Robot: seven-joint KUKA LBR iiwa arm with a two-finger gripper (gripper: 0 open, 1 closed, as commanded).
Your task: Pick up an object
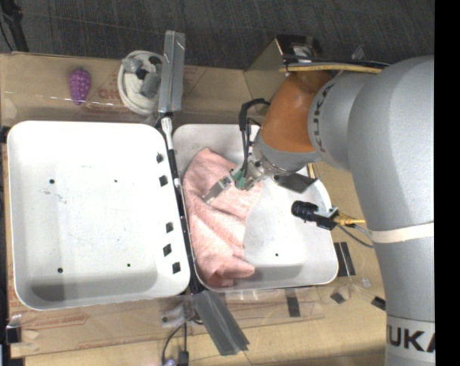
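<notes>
The cloth [214, 219] lay crumpled along the right bin's [306, 269] left side. We saw the gripper [228, 183] low over its upper folds, but couldn't tell its state. We judged a deep pinch into a fold best.

Looks down at a slant from above the worktop [54, 90], fairly near, on both bins [85, 280]; arm [382, 128] enters right, perhaps nearest the lens.
</notes>
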